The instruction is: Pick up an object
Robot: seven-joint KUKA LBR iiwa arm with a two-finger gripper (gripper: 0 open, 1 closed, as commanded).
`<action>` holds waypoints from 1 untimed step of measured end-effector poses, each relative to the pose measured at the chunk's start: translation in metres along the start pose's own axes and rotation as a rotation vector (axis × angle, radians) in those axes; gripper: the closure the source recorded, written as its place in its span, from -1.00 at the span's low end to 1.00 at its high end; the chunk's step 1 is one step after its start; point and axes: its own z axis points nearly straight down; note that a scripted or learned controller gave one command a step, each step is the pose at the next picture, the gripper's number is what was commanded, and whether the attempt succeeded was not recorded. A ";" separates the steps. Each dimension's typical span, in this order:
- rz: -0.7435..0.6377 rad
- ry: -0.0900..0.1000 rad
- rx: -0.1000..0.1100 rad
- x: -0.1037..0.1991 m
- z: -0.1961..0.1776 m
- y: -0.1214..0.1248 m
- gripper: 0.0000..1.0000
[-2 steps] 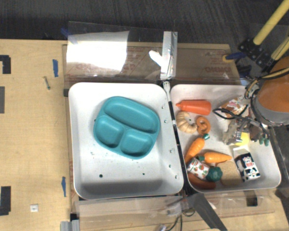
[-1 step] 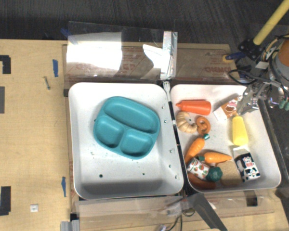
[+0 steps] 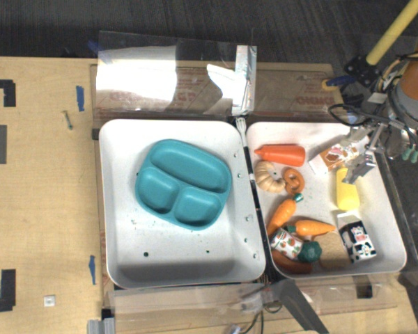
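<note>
Grey arm (image 3: 412,103), orange band, silver gripper (image 3: 366,160).

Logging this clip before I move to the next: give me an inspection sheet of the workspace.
Surface: two white bins, left bin, right bin.
Job's things: right bin holds carrots, yellow block, small cartons, pastry pieces.
Clutter: teal divided tray in the left bin.
Grippers: gripper over the right bin's upper right, nothing seen between its fingers.
Cables: bundle at upper right.
Surroundings: cardboard bench, blue tape marks.
</note>
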 end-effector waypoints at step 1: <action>-0.075 -0.007 0.000 -0.030 0.111 -0.023 -1.00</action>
